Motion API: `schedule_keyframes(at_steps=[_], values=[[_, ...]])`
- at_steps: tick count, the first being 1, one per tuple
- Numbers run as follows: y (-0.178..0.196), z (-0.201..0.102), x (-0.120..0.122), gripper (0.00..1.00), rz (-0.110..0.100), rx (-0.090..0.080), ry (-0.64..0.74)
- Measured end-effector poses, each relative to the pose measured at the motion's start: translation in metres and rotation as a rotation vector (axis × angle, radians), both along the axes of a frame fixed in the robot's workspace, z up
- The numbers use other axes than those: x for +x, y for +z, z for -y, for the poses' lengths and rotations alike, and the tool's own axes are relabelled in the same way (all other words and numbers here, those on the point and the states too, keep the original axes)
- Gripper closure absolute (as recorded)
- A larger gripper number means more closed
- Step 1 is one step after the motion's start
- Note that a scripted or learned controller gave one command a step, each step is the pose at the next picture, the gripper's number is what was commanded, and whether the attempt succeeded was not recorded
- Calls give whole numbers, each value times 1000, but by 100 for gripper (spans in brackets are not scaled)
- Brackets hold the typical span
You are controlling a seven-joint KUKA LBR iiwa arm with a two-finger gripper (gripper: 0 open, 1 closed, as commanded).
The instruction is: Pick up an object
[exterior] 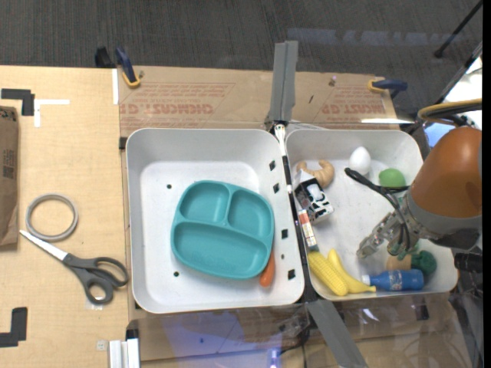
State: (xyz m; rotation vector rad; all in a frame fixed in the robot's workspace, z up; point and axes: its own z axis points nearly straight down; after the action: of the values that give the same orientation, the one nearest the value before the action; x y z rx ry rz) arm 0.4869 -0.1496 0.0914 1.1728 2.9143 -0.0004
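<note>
My gripper (387,242) hangs low in the right bin (349,138), near its right wall, below the orange wrist band (454,176). Just under it lie a blue bottle (397,280), a dark green object (424,263) and a small tan piece (394,263). To its left lies a yellow corn cob (331,273). Further back sit a green ball (392,178), a white egg (360,158), a tan toy (320,172), a black-and-white toy (313,199) and a red-and-white marker (306,230). Nothing shows clearly in the gripper's hold.
The left bin (146,205) holds a teal divided plate (222,230) with an orange carrot (267,271) at its lower right corner. Scissors (80,267) and a tape roll (51,215) lie on the wooden bench to the left. A black cable (368,182) crosses the right bin.
</note>
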Motion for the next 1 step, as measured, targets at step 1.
schedule_keyframes(at_steps=[1], values=[[0, -47, 20, 100, 1, 0, 4]])
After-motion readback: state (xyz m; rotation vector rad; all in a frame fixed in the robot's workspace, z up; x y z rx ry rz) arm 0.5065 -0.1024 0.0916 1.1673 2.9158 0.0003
